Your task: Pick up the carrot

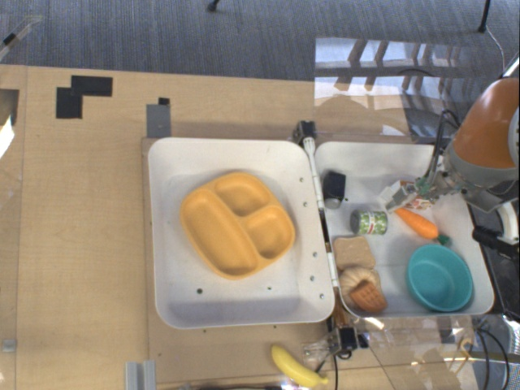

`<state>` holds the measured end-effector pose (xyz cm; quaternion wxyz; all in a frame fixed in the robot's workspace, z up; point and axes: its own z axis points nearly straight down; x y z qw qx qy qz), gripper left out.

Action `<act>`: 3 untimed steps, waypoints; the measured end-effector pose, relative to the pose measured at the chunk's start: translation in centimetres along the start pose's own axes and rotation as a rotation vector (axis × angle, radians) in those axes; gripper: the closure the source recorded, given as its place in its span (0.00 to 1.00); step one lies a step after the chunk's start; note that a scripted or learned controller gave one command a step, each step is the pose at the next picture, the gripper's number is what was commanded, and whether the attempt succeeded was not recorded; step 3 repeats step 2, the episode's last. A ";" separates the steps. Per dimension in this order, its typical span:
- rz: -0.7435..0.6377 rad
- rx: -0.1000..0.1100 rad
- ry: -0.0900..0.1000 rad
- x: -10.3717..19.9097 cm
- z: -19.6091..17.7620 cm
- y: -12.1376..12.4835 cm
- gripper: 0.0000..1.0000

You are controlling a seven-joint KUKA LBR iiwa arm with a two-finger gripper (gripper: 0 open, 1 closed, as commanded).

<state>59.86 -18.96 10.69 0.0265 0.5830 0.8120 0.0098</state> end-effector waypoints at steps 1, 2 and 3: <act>0.128 0.037 0.023 1.5 1.4 -4.3 0.00; 0.126 0.029 0.021 1.4 0.2 -3.9 1.00; 0.126 0.029 0.021 1.4 0.2 -3.9 1.00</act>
